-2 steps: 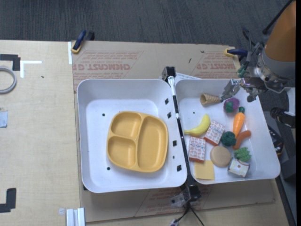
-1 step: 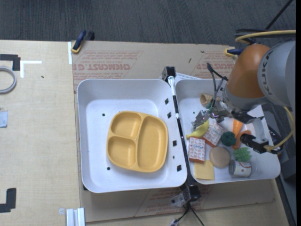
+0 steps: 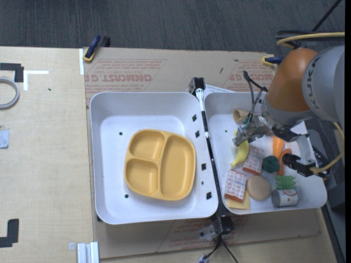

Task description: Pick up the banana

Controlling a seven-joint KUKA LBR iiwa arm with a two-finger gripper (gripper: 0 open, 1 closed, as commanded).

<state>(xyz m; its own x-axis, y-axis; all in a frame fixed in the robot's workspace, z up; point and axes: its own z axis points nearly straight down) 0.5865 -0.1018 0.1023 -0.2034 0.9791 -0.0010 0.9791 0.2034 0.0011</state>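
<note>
Hovering in the right bin (image 3: 219, 147), the gripper (image 3: 245, 136) sits just above the banana's (image 3: 240, 155) upper end; its long axis runs down-left. Finger spread: cannot tell.

One fixed camera looks slantwise down from above on both bins (image 3: 98, 163).

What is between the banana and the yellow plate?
In the camera view, bare white floor of the right bin, then the two bins' touching walls, then bare floor of the left bin, separate the banana from the yellow plate.
</note>
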